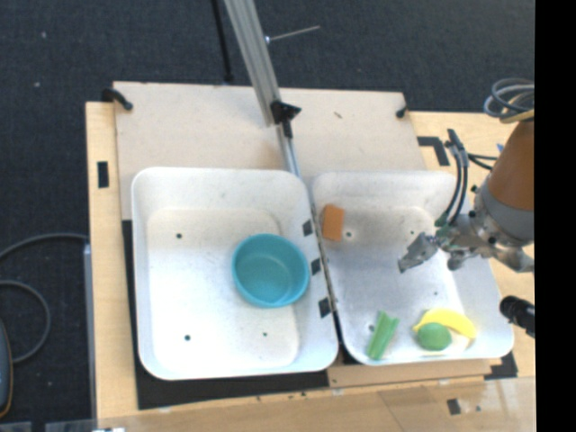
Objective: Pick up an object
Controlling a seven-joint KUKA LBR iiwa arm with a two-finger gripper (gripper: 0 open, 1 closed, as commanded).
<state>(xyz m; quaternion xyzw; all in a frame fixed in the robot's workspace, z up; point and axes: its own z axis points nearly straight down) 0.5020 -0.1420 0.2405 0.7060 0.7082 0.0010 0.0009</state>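
Note:
In the right bin (pixel 387 192) an orange block (pixel 332 222) lies near the left wall. A green stick-shaped piece (pixel 382 336) rests near the front wall, with a green ball (pixel 434 337) and a yellow banana-like piece (pixel 453 321) beside it at the front right. A teal bowl (pixel 270 270) stands in the left bin (pixel 180 205). My gripper (pixel 423 252) hangs over the right bin's middle right, above the bin floor, apart from every object. Nothing shows between its fingers.
A slanted metal pole (pixel 256 57) rises from the bench behind the bins and ends near the divider between them. Cables (pixel 459 174) run along the arm at the right. Bare bin floor lies between the orange block and the gripper.

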